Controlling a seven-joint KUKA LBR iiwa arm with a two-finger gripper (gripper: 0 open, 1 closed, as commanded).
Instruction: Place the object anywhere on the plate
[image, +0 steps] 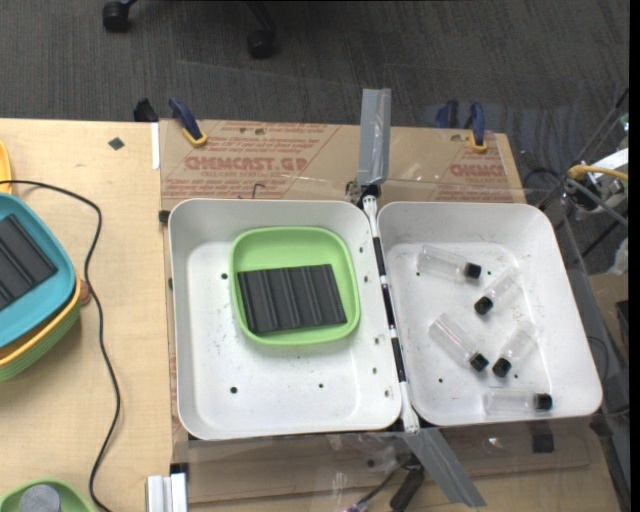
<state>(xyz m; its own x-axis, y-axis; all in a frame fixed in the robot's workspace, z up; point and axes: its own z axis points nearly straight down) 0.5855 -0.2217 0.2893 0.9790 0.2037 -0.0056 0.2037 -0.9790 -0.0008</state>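
- Green plate (295, 240) sits in the left bin (200, 385), toward the far side, with a dark ridged slab (292, 298) lying flat across its middle.
- Nothing else is on the plate, so the task's step is not yet done.
- Off to the plate's right, across the divider, the right bin (560, 300) carries five clear vials with black caps, all lying on their sides.
- Nearest the plate: one vial (446, 263) level with its far rim, and a second vial (455, 340) level with its near rim.
- Farther right of the plate: a third vial (500, 293), a fourth vial (514, 352), and a fifth vial (515, 403) against the bin's near wall.
- All five vials are well apart from the plate.
- How the gripper stands: cannot tell.
- Left of the plate, past the bin wall, there are stacked teal and yellow bowls (35, 300) and a black cable (98, 330) on the wooden bench.
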